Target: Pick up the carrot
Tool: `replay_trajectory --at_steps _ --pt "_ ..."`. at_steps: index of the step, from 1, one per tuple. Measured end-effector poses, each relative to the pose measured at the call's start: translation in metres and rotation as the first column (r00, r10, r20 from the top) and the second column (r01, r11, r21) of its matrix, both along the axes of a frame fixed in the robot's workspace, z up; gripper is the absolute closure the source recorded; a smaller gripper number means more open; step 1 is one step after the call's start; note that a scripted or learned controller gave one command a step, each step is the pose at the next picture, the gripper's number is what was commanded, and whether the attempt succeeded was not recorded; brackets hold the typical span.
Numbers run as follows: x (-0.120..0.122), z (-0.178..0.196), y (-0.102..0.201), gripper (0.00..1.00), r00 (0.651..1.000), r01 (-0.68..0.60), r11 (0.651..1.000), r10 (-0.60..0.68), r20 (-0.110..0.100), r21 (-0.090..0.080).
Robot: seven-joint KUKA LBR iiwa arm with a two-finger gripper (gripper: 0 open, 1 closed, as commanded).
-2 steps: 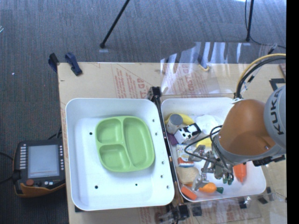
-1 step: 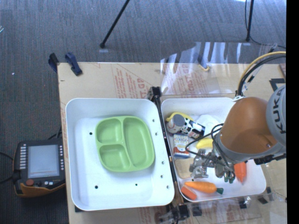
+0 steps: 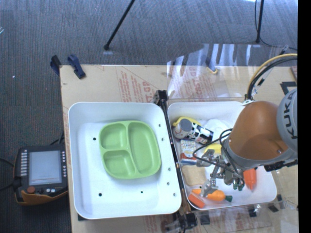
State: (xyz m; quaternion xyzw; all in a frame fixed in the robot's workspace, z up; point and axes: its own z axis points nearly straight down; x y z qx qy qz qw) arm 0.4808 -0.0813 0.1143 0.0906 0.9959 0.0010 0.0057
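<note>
Gripper (image 3: 217, 181) hangs low in the right bin (image 3: 270, 196), fingers spread, nothing between them. Carrot (image 3: 217, 195) lies on the bin floor just below the fingertips, near the front wall. Green divided plate (image 3: 130, 148) sits in the left bin (image 3: 77, 130).

The cardboard-topped bench (image 3: 116, 81) carries two white bins, left bin (image 3: 77, 130) beside right bin (image 3: 265, 193).
</note>
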Motion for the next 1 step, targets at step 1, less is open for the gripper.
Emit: replay_trajectory --at_steps 1 --pt "0.0013 0.0095 0.0002 1.0 1.0 -0.002 1.0 0.002 0.004 0.0"
